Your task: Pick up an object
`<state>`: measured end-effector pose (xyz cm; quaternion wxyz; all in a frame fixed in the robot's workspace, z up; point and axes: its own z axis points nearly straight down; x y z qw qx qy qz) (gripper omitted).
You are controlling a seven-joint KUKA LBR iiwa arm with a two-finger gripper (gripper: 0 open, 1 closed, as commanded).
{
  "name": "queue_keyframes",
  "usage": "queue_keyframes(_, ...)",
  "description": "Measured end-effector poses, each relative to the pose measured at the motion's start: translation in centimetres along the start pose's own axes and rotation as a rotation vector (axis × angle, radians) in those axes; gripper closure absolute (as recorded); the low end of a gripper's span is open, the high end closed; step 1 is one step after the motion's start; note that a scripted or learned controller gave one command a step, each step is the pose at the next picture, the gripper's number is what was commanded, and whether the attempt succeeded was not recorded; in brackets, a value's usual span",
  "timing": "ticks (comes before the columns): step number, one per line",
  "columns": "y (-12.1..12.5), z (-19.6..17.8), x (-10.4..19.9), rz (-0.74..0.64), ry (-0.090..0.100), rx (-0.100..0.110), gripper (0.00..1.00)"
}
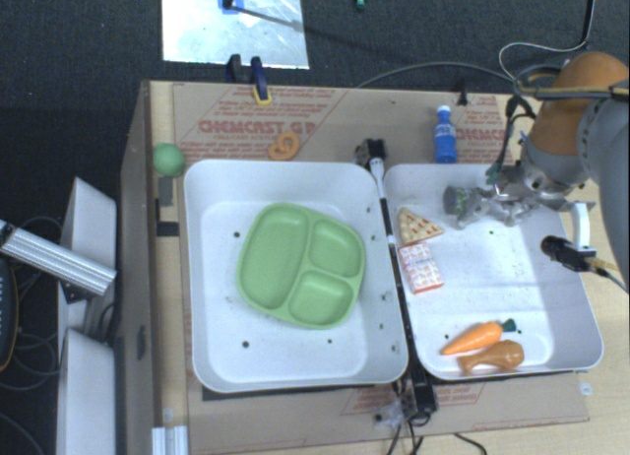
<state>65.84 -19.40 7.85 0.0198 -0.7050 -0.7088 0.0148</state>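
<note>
Camera view: the claw [471, 203] sits low over the rear of the right bin [581, 340]; whether it is open or closed cannot be told. A pizza slice [416, 226] and a card [420, 268] lie left of it. A carrot [474, 337] lies well apart, near the bin's front edge.

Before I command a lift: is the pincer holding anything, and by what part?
Cannot be told. The pincer sits low in the right bin, blurred; nothing shows between its fingers.
</note>
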Motion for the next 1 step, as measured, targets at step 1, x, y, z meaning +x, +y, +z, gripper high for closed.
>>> queue_keyframes(1,0.02,0.01,-0.08,0.0,0.002,0.001,0.0)
